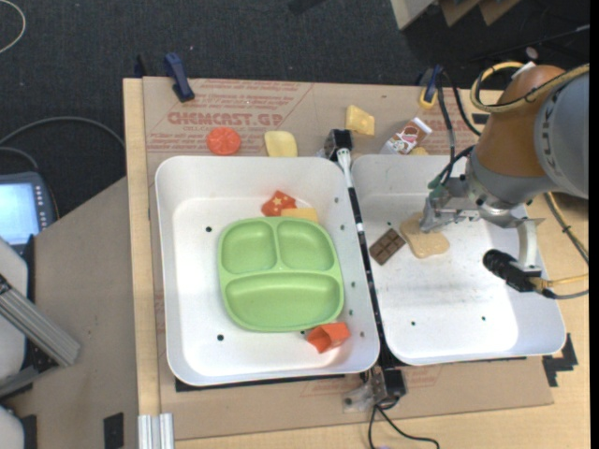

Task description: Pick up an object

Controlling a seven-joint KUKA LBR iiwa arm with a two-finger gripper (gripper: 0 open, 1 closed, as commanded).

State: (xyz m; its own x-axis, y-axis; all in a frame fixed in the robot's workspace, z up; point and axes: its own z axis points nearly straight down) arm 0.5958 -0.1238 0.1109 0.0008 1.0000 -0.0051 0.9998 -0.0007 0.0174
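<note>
Arm (547,148) cut off at right edge; jaws hidden beneath wrist. Yellow block (301,214) and orange block (328,336) partly hidden behind green tray (279,274).

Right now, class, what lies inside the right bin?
A brown block and a tan slab lie in the right bin. The gripper covers the slab's upper edge.

The grey KUKA arm (552,138) reaches in from the right over the right-hand bin (487,335), its orange band (510,124) above the wrist bent downward. The gripper (432,221) hangs low over the bin's upper left part, near its inner wall, pointing down toward the floor of the bin.
</note>
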